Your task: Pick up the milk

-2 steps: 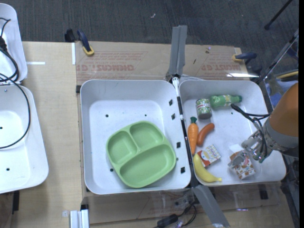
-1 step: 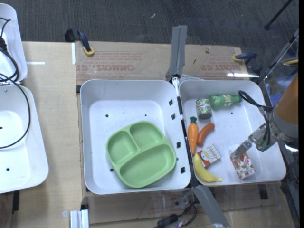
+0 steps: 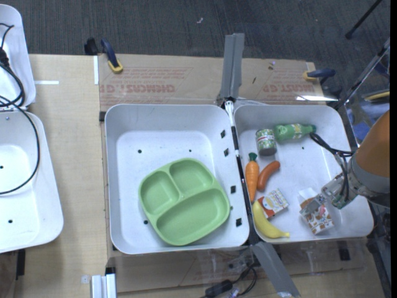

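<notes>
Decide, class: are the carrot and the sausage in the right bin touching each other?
Apart. The camera view shows the carrot lying left of the sausage, with a thin strip of white bin floor visible between them along their length.

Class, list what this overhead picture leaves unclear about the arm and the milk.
- Gripper: fingers blurred; open or shut unclear.
- Milk carton: contact with gripper unclear; print too small to read.
- Arm: cut off by the right edge.
- Small carton beside the banana: label too small.
</notes>
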Controlling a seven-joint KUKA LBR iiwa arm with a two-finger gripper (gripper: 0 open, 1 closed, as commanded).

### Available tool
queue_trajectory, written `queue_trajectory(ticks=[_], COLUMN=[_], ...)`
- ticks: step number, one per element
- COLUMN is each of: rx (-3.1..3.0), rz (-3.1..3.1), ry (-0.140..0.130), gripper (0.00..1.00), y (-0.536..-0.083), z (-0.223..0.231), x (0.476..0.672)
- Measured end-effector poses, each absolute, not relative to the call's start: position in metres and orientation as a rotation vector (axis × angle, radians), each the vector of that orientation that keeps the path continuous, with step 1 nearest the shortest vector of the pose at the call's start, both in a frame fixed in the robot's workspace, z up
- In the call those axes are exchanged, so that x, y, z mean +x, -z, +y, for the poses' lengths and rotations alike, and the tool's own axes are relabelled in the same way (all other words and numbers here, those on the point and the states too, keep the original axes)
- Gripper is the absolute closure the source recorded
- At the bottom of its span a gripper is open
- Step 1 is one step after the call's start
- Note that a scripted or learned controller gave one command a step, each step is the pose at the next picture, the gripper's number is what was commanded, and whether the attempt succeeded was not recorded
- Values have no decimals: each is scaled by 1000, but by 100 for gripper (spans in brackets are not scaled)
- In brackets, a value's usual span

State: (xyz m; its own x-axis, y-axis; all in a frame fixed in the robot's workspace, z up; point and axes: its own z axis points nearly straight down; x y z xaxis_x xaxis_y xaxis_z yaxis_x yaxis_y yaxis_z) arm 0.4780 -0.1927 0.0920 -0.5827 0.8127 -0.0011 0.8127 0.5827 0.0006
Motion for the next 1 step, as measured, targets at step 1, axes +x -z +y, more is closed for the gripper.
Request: queue_trajectory(ticks=[1], rx=[1596], rz=[2706], ry=[0], gripper=[0], y=[-100], z=[-176], x=[478])
